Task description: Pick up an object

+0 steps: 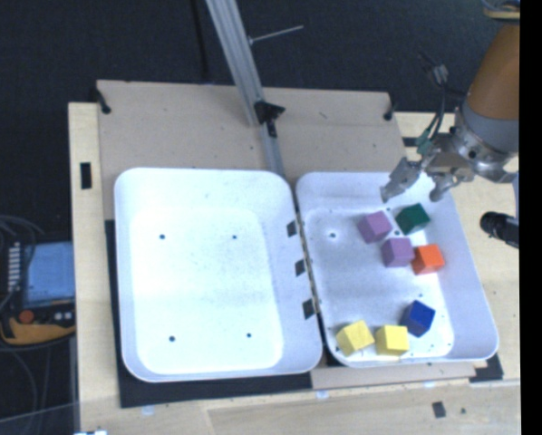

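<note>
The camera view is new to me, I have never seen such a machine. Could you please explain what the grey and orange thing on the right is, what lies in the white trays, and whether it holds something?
The picture is taken from above the bench, looking down at a slant. The grey and orange thing is a robot arm. At its end is a two-finger gripper, now open and holding nothing, above the far edge of the right shallow white bin. In that bin lie small blocks: two purple blocks, a dark green block, an orange block, a blue block and two yellow blocks. The left shallow white bin stands beside it.
</note>
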Tool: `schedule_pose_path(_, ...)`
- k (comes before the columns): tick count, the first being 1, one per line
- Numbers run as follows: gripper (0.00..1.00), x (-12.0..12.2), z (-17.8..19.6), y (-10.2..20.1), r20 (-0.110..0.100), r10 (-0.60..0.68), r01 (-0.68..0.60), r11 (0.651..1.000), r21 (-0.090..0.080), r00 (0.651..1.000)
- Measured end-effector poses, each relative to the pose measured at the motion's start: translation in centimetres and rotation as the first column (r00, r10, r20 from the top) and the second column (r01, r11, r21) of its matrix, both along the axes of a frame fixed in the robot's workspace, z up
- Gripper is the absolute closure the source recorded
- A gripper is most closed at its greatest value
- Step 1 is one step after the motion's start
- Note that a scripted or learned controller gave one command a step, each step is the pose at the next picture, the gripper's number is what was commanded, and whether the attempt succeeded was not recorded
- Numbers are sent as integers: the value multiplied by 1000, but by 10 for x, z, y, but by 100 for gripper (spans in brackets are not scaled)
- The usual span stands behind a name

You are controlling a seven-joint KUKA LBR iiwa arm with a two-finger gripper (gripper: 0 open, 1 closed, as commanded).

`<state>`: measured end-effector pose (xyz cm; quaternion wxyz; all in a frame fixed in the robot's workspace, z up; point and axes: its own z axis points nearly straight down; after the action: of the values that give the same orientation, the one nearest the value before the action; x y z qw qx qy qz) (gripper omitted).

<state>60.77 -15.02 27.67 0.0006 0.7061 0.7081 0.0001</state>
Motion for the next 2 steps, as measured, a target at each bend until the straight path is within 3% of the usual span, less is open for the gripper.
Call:
schedule_pose_path(1,0,0,0,0,0,0,0,1000,0,1000)
schedule_pose_path(2,0,4,-44,-4,-4,-3,3,1000,-1,1000)
